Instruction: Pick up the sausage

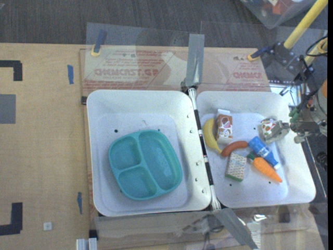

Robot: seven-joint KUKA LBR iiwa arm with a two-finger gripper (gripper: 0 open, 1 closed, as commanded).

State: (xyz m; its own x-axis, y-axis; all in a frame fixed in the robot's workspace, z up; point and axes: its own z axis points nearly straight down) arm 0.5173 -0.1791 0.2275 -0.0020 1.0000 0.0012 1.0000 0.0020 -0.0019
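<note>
Camera view: sausage (235,147) sits mid right bin (302,191), wedged between banana (210,135) and blue bottle (263,151) (tight spot), so pincer (299,125), state unclear, might snag a neighbour.

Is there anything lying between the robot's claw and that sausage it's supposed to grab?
Yes. The gripper hovers at the right bin's right edge, and the sausage lies mid-bin. Between them sit a blue tube, touching the sausage's right end, and a crumpled packet. From straight above, the sausage looks uncovered.
</note>
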